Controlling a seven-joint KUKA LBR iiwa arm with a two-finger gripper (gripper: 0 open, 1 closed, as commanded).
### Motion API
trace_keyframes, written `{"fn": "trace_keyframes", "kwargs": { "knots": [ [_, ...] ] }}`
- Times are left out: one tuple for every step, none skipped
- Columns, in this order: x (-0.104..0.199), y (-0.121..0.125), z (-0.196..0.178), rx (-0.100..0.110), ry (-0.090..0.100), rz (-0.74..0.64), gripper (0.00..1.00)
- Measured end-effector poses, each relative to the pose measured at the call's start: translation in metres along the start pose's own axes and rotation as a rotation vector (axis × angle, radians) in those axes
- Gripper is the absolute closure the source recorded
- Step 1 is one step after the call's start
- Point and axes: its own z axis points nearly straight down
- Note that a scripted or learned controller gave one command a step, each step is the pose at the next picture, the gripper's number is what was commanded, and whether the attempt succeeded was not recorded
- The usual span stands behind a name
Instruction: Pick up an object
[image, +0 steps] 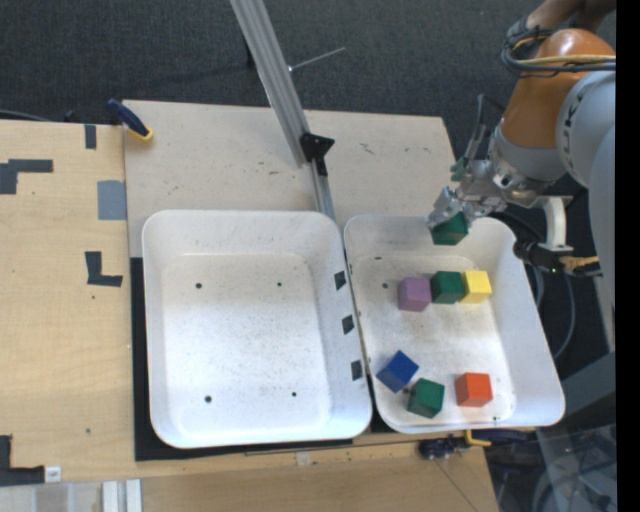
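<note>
My gripper (450, 218) hangs over the far edge of the right bin (528, 330), reaching in from the right. It is shut on a dark green cube (449, 231), which shows between the fingertips and sits above the bin floor. Lower in that bin lie a purple cube (414, 293), a second green cube (449, 286) and a yellow cube (478, 285) in a row. Near the front are a blue cube (398, 370), a third green cube (426, 397) and an orange cube (474, 389).
The left bin (160, 300) stands beside the right one, with black clips along the shared rim. A slanted metal rail (285, 95) runs from the top down to the bins' junction. Cables hang off the bench's right side.
</note>
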Motion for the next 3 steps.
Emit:
{"fn": "trace_keyframes", "kwargs": {
  "knots": [
    [0.046,-0.009,0.001,0.005,0.002,-0.003,1.00],
    [0.094,-0.006,0.001,0.007,0.003,-0.004,1.00],
    [0.148,-0.002,-0.002,0.006,0.003,-0.005,1.00]
  ]
}}
